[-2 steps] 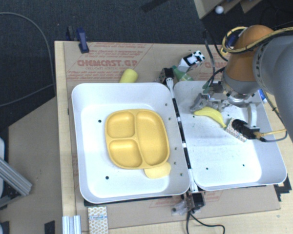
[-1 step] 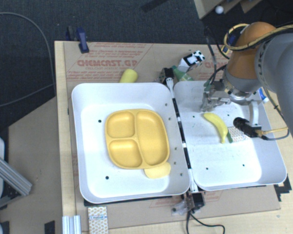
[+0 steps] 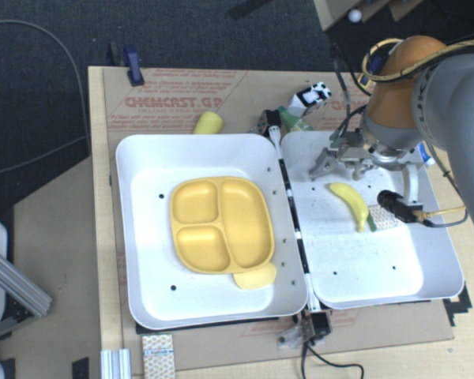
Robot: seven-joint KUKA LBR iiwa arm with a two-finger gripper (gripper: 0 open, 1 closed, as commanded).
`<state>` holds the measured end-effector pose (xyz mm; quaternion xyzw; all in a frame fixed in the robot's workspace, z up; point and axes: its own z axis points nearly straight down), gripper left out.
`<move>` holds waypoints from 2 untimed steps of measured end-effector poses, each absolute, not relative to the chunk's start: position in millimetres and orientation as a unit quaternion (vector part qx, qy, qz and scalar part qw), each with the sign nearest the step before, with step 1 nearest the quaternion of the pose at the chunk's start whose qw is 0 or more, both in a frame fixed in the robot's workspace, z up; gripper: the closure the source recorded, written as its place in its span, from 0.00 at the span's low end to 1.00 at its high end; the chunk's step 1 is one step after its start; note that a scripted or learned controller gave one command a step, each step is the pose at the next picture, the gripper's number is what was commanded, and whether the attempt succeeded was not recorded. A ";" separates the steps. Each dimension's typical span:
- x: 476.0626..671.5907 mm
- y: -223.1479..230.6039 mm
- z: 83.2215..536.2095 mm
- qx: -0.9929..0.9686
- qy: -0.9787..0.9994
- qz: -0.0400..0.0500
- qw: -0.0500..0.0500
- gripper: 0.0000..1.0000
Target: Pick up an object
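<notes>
A yellow banana (image 3: 351, 204) with a green tip lies in the right bin (image 3: 379, 279), near its middle and slanted down to the right. My gripper (image 3: 341, 164) hangs at the back of that bin, just above and to the left of the banana's upper end. It is open, and bare white bin floor shows between its fingers. In the left bin (image 3: 142, 235) a yellow divided plate (image 3: 221, 223) lies flat. A pale yellow flat piece (image 3: 254, 277) pokes out from under the plate's near edge.
Behind the bins, on the cardboard sheet (image 3: 174, 93), lie a small yellow object (image 3: 208, 122) and a blue clip (image 3: 132, 64). A cluster of black, white and green items (image 3: 299, 109) sits at the back between the bins. The arm fills the upper right.
</notes>
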<state>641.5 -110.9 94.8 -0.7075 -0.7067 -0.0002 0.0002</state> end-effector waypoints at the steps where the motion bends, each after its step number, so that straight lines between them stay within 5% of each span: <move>1: 605.6 -139.8 84.4 -0.708 -0.707 0.001 0.001 0.00; 2: 606.4 -138.9 94.8 -0.708 -0.707 0.000 0.000 1.00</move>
